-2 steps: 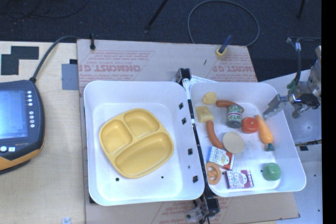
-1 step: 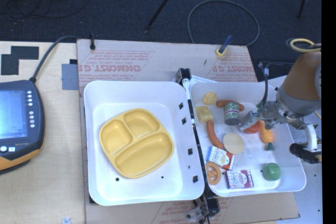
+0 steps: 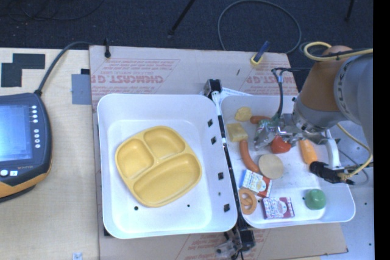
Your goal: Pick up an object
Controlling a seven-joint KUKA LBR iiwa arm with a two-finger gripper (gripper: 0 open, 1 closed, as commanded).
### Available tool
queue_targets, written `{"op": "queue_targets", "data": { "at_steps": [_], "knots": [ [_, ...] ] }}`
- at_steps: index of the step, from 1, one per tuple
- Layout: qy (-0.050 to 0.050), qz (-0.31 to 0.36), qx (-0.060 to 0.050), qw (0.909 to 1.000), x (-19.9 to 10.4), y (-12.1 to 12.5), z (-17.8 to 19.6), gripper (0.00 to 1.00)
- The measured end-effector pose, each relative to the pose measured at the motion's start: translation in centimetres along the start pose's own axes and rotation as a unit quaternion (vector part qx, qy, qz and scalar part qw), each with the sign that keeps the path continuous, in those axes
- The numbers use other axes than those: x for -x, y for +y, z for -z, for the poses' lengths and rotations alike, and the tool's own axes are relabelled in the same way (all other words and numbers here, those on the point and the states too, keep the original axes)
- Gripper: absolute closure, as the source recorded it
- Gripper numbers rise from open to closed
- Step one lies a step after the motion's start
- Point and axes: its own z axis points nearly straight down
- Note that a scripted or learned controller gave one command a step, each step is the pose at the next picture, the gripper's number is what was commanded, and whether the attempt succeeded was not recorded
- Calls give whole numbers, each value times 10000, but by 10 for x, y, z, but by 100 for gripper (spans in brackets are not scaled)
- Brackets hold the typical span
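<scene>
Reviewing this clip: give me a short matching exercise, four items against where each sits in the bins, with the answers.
Items:
1. yellow divided plate
2. green round object
3. pretzel
4. hand

Places:
A. right bin, near the front right corner
B. left bin, about the middle
C. right bin, over the food pieces toward the back
D. right bin, front edge beside the divider

Pairs: 1-B, 2-A, 3-D, 4-C

Red block lettering, upside down, on the cardboard sheet along the far edge under the two bins, not legible with certainty, two small red-and-white packets near the right bin's near edge, print too small to read
</scene>
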Motion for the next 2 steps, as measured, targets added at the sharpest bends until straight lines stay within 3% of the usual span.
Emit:
{"op": "queue_targets", "data": {
  "at_steps": [1, 2],
  "knots": [
    [14, -21, 22, 10000, 1, 1, 9, 100],
    [-3, 3, 66, 10000, -82, -17, 85, 100]
  ]
}}
